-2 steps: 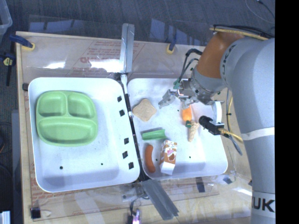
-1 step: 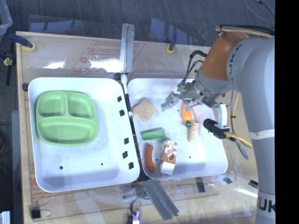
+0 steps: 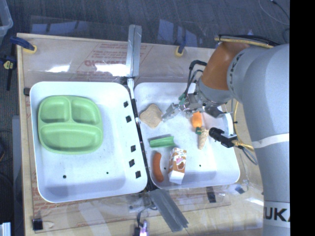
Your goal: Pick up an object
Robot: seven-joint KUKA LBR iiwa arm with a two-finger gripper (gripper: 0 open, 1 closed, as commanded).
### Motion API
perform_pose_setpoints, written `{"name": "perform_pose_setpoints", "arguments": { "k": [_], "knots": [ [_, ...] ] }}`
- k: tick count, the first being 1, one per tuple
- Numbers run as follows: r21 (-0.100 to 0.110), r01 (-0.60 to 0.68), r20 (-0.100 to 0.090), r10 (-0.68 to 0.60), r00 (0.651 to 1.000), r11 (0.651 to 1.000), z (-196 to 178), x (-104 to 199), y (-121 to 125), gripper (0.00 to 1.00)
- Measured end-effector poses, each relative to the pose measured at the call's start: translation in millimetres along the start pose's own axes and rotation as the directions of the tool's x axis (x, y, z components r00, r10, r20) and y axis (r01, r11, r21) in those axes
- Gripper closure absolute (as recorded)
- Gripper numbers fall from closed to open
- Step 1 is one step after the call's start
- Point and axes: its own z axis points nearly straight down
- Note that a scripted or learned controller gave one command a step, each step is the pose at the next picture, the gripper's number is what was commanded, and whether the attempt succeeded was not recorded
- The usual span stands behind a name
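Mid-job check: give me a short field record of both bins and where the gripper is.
left bin: green tray, three compartments
right bin: bread, green stick, sausage, carton, carrot, pale cob
gripper: low over right bin, just right of the bread
grasp: nothing seen between fingers
arm: enters from the view's right
carton: upright near front wall, beside the sausage

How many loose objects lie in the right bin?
5: bread piece near the divider, green cylinder mid-bin, sausage and carton at the front, carrot under the arm. The arm may hide more.
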Motion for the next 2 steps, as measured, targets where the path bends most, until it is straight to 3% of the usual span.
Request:
{"name": "perform_pose_setpoints", "arguments": {
  "k": [1,2],
  "knots": [
    [-0.004,0.131,0.004,-0.131,0.991,0.991,-37,-5,31,0.00],
    [-0.002,0.109,0.002,-0.109,0.994,0.994,-11,-3,2,0.00]
  ]
}}
